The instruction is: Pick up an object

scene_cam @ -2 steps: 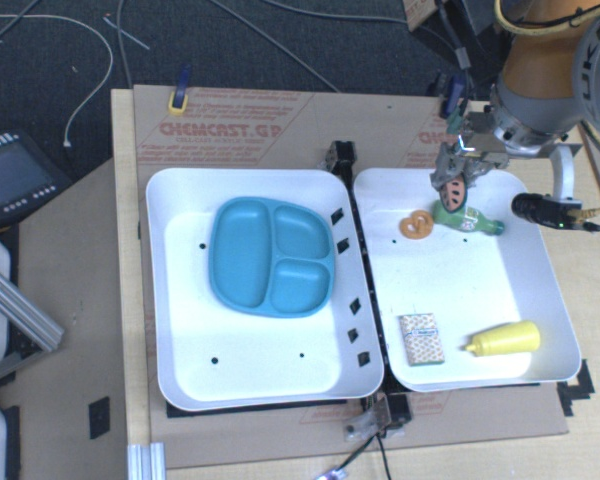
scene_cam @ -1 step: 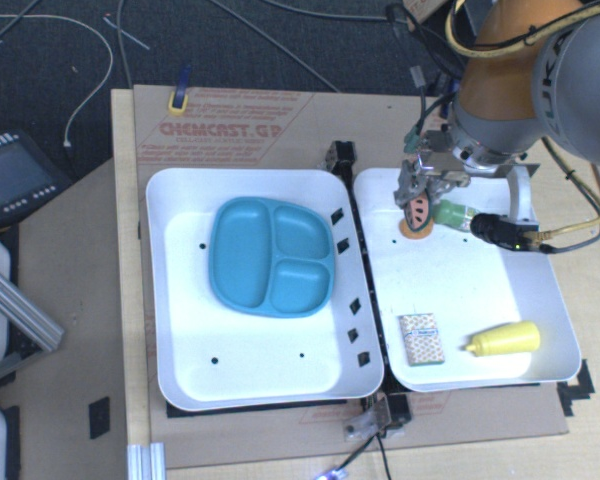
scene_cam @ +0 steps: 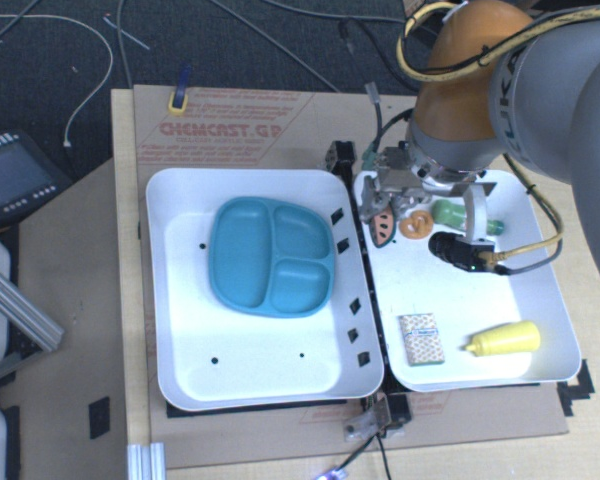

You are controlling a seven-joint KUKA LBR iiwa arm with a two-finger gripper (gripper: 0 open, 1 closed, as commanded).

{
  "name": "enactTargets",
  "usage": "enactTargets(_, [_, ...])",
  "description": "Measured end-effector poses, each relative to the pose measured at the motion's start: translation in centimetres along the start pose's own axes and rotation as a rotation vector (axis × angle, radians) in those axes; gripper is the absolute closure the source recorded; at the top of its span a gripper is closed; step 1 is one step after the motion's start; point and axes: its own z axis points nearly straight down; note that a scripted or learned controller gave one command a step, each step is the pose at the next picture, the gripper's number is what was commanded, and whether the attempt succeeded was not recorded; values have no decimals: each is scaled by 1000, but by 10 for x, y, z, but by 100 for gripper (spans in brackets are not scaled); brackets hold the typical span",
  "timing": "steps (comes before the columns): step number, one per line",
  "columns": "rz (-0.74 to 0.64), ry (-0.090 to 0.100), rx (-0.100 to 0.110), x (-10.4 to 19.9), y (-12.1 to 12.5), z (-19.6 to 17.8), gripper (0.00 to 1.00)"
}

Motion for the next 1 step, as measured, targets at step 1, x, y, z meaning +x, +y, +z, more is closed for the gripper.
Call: enactTargets(1, [0, 0, -2, 46, -22, -13, 100])
